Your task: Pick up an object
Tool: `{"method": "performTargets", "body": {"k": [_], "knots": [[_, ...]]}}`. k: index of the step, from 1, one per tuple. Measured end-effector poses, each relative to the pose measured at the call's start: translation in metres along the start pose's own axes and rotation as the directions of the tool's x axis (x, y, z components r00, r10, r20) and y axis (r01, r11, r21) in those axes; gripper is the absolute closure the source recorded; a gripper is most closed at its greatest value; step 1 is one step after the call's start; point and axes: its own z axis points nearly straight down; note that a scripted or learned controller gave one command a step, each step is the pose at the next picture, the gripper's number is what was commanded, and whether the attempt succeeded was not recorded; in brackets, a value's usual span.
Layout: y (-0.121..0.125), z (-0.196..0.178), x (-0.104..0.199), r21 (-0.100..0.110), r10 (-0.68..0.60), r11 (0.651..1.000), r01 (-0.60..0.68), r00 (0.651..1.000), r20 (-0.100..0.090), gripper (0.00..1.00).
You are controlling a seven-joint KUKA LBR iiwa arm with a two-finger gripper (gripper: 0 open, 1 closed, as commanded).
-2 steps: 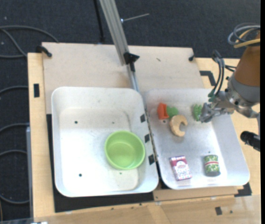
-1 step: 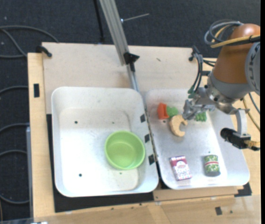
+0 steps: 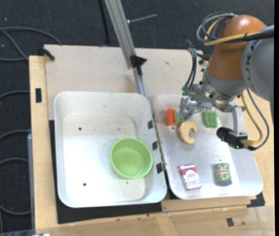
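Gripper (image 3: 187, 107) low over right bin's (image 3: 247, 181) far end; grip unclear. Orange block (image 3: 170, 116), tan crescent (image 3: 187, 132), green piece (image 3: 209, 118) crowd beneath. Red box (image 3: 190, 176), green can (image 3: 223, 174) near edge. Green bowl (image 3: 131, 158) in left bin (image 3: 80, 132).

A robotics lab: loose cables (image 3: 1, 146) on dark carpet, aluminium camera mast (image 3: 122, 28).

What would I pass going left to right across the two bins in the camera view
Green bowl → orange block → tan curved piece → green ridged piece → green can. I left out the red-and-white box, since it overlaps the tan piece in left-right position.
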Motion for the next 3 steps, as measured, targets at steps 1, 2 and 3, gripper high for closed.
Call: {"method": "performTargets", "body": {"k": [1,2,3], "knots": [[0.019,-0.01,0.047,0.002,0.003,1.0,-0.003,1.0,0.0,1.0],[0.039,-0.016,0.102,0.001,0.0,1.0,0.0,1.0,0.0,1.0],[0.064,-0.001,0.15,0.001,0.002,1.0,-0.002,1.0,0.002,1.0]]}}
